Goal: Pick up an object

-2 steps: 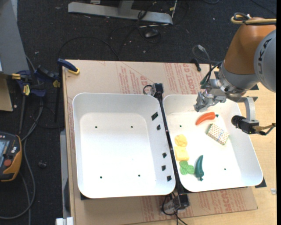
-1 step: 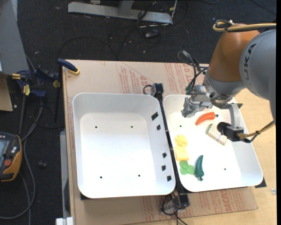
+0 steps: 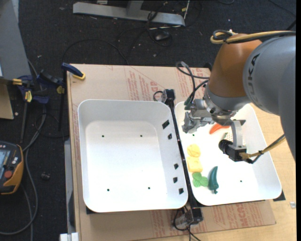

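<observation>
Dark carpet [image 3: 42,42] fills the upper part of the frame, strewn with black cables [image 3: 94,47], and a grey metal stand base [image 3: 127,13] lies along the top edge. At the far left we see blue and yellow clamps [image 3: 35,87] and, lower down, an orange-and-black handheld unit [image 3: 10,167]. The bench is a brown board [image 3: 127,77] with red printing, reaching from the centre to the right of the frame.

We count two white bins. The left bin [image 3: 89,113], in the middle of the frame, shows only its bare floor with small dark dots. Between the bins runs a black divider strip [image 3: 178,150].

The right bin [image 3: 263,174] holds the objects, five by our count: a yellow piece [image 3: 194,151], a second yellow piece [image 3: 195,165] just below it and touching it, a green piece [image 3: 200,180] beneath those, a teal curved piece [image 3: 213,179] just beside the green one, and an orange-red piece [image 3: 219,127] higher up, partly hidden by the arm.

The grey arm [image 3: 277,70] with its orange band [image 3: 235,70] comes in from the upper right. The gripper [image 3: 192,123] hangs over the upper left corner of the right bin, above the yellow pieces and apart from them. We cannot tell how far its fingers are spread, and we see nothing between them. A black block [image 3: 230,149] hangs from the wrist lower right of it.
</observation>
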Controlling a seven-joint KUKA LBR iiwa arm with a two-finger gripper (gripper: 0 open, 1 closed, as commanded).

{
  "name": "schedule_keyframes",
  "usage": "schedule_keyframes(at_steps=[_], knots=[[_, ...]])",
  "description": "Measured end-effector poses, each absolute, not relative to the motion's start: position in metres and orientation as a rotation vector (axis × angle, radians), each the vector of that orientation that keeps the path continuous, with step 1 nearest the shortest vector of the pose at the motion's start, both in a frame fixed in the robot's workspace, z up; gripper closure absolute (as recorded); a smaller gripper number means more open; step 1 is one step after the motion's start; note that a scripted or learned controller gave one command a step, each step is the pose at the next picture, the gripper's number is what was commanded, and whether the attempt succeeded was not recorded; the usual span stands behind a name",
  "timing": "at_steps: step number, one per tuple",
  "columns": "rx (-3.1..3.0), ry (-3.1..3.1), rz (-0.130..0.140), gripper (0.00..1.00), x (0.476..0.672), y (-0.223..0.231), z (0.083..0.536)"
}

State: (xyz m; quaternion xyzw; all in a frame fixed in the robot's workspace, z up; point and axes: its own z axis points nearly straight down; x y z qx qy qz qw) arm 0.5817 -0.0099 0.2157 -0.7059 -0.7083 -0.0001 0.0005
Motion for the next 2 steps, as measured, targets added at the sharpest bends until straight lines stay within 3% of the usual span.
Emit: schedule_keyframes(at_steps=[2], knots=[[-2.215, -2.225, 0.0, 1.0, 0.546, 0.087, 0.22]])
